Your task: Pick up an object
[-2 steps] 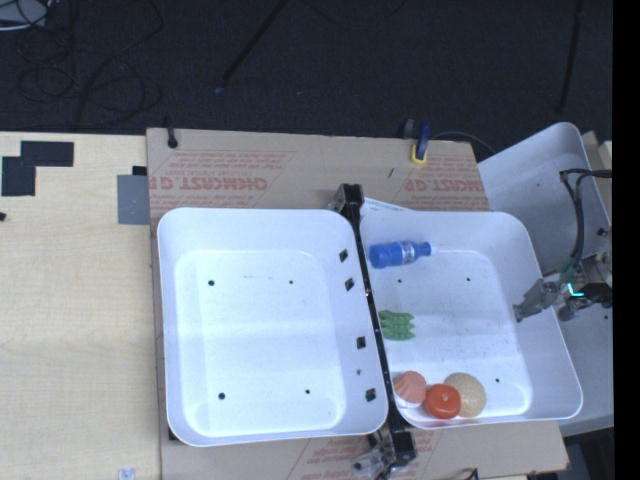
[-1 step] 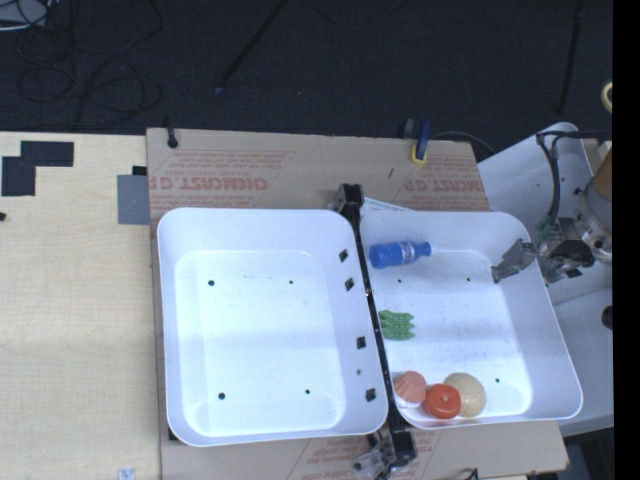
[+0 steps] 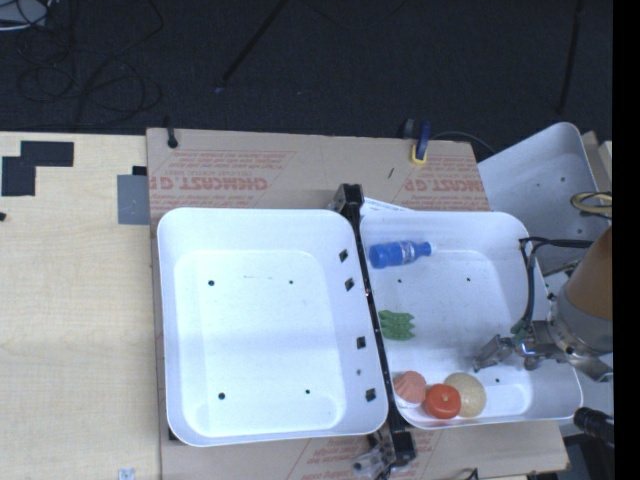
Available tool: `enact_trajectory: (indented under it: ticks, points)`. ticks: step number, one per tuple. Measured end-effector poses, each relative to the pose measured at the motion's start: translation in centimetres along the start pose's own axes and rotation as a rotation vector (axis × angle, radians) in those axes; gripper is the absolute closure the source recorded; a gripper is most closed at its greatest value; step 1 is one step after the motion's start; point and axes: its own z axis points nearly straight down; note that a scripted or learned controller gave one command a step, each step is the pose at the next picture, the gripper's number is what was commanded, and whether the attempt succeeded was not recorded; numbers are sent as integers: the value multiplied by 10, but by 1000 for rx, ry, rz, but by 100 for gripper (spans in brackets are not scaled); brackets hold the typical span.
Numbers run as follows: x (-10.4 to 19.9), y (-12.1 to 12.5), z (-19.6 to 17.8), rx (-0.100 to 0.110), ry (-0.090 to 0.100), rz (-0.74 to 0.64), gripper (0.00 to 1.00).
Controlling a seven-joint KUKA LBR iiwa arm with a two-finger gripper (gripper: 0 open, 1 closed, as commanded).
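Gripper (image 3: pixel 497 351) of mine sits low over the right side of the right bin (image 3: pixel 500 230), reaching in from the bin's right wall; whether it is spread or pressed together I cannot tell, since the metal parts blur into one another. Nothing shows between its tips. My wrist, with its orange band, stands just outside the bin's right rim.

Nearest to me, toward the front edge of this bin, lies a pale cream round object (image 3: pixel 467 392), close below and slightly left of the gripper but apart from it. Touching its left side is a red round object (image 3: pixel 442 401), and just left of that, a pinkish piece (image 3: pixel 409 385) lies against the front left corner. Farther back, near the divider between the bins, a small green object (image 3: pixel 396 324) rests on the bin floor, well apart from the front cluster. Toward the back left of the same bin lies a blue bottle (image 3: pixel 398 254) on its side, its cap end pointing right.

The left bin (image 3: pixel 170 268) sits just beside the right one, their rims meeting along a dark clamp strip (image 3: pixel 364 308). Both bins rest on a cardboard sheet (image 3: pixel 250 173) printed with red lettering, laid on the light wooden desk (image 3: pixel 70 318).
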Motion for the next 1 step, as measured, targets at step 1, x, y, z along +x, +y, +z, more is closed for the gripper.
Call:
enact_trajectory:
  ticks: [1]
  points:
    - [-1, 13, -126, -27, -11, -6, 0]
